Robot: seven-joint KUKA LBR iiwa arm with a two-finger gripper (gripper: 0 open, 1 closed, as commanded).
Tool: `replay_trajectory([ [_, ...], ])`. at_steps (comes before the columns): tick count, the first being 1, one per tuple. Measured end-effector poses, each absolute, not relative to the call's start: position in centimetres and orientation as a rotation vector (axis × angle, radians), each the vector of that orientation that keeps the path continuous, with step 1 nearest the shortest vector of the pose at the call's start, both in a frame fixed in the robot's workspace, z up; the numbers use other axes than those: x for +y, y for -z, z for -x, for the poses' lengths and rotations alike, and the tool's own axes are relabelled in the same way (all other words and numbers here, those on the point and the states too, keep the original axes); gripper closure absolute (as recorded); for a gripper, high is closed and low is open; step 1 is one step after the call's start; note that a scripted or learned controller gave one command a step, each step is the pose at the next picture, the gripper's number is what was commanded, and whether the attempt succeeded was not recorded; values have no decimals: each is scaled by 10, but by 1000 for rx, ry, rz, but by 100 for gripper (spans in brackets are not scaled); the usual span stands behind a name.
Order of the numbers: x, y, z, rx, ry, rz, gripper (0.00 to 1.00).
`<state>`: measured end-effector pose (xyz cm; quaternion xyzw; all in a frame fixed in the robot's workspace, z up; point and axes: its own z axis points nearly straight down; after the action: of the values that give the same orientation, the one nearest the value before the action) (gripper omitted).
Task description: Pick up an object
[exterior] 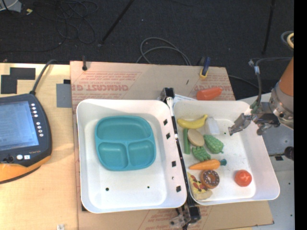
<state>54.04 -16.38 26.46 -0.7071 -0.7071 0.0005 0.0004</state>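
The hand [238, 126] hovers over the upper right part of the right bin [261, 152], its fingers slightly apart and clamped on nothing. Below it lie a banana [192, 122], a carrot [205, 165], a doughnut [209, 178] and a tomato [243, 178]. A teal plate [125, 143] sits in the left bin [91, 176].
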Motion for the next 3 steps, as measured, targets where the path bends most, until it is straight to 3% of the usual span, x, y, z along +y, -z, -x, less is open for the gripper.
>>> replay_trajectory([
  [1, -104, -100, -514, -2217, -9, 2209, 0],
  [2, -75, -360, -477, -2233, 15, 2224, 0],
  [3, -66, -257, -475, -2217, -8, 2216, 0],
])
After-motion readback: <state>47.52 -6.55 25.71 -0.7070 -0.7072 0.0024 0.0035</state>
